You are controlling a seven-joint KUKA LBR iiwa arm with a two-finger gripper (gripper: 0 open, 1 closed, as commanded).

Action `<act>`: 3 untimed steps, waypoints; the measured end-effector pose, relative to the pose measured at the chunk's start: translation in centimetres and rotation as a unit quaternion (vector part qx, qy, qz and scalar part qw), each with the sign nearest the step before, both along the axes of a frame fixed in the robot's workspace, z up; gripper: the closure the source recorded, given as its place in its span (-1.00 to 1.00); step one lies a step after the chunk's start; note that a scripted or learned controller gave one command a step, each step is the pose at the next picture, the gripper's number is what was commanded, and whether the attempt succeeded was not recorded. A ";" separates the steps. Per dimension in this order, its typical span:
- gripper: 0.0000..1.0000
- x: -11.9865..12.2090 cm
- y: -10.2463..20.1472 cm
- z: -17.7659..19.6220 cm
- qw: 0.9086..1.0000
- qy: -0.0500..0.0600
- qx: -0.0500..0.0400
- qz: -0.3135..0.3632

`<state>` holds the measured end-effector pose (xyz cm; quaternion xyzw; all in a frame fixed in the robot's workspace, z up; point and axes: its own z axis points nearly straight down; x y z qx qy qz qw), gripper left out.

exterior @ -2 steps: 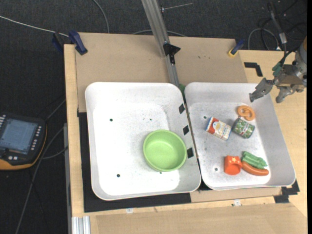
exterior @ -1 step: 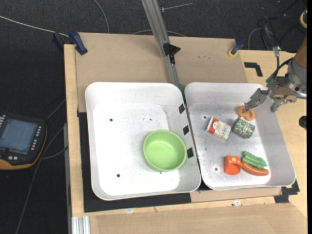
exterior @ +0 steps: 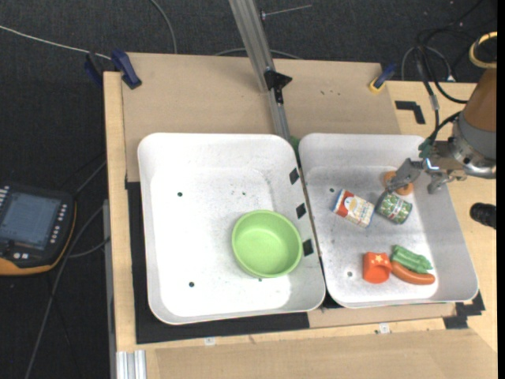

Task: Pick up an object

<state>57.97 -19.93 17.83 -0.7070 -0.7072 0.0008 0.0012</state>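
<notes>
camera view: end effector (exterior: pixel 420 177) open above green can (exterior: pixel 394 208).

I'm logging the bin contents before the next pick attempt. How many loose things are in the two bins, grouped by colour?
Green: 3, the bowl in the left bin, the can and the leafy piece in the right bin
Orange or red: 2, the cup and the carrot-like piece
White and red: 1, the small carton
Total: 6

Left bin (exterior: pixel 166 212): open floor apart from green bowl (exterior: pixel 267 244) near its right wall. Right bin (exterior: pixel 454 235): carton (exterior: pixel 353 208), can (exterior: pixel 394 208) and toy vegetables (exterior: pixel 398 265) crowd the centre and front.
</notes>
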 end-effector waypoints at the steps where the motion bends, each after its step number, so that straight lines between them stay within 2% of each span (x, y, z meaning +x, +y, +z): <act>1: -1.00 -0.2 -0.2 -4.2 1.000 0.000 0.000 0.000; 2: 1.00 -0.1 -0.2 -2.9 1.000 -0.003 -0.001 0.000; 3: 1.00 0.0 0.6 1.6 1.000 -0.004 -0.001 0.000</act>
